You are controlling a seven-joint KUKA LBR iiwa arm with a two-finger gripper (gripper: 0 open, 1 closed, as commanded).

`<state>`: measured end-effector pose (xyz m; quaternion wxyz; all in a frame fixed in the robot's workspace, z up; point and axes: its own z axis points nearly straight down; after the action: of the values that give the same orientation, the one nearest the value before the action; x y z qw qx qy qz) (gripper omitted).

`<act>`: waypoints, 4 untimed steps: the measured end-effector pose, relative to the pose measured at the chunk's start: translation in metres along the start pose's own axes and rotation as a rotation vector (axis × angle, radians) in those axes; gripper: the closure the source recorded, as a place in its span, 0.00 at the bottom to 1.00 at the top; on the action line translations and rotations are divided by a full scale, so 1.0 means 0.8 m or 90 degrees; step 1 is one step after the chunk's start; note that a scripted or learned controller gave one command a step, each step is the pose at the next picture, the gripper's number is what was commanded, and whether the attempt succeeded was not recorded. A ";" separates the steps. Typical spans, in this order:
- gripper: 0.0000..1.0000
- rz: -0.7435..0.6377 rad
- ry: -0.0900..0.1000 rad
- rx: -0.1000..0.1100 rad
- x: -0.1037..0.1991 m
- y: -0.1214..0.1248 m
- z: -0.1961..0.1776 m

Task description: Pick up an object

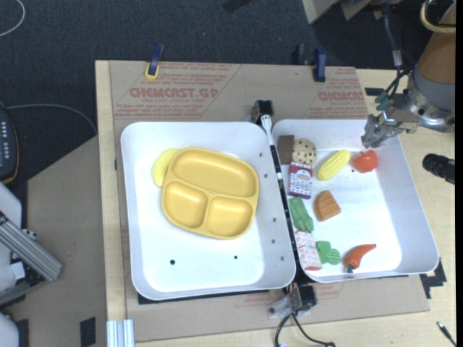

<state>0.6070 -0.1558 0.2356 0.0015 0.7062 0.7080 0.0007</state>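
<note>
My gripper (pixel 375 134) hangs over the far right corner of the right bin (pixel 405 215), at the end of the grey arm with its orange band (pixel 438 62). Just below it and a little to its left lies a red tomato (pixel 364 161), apart from the gripper. A yellow corn cob (pixel 333 164) rests to the tomato's left. Also in this bin are a cookie (pixel 304 151), a brown bar (pixel 285 148), a red-and-white packet (pixel 299 180), an orange bread wedge (pixel 327 205), a green pickle (pixel 301 214) and a red chili pepper (pixel 359 254).
The left bin (pixel 145 251) holds a yellow divided tray (pixel 210 192) with a yellow banana-like piece (pixel 163 166) tucked at its left edge. A second packet (pixel 307 250) and a green toy (pixel 328 253) lie at the right bin's near left. The black divider (pixel 276 186) separates the bins.
</note>
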 end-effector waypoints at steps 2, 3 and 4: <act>1.00 0.001 0.001 0.001 0.081 -0.002 0.006; 1.00 0.001 0.000 0.001 0.074 0.009 0.018; 1.00 0.001 0.001 0.003 0.089 0.009 0.025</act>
<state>0.6140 -0.0845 0.2154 -0.0004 0.7068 0.7074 -0.0005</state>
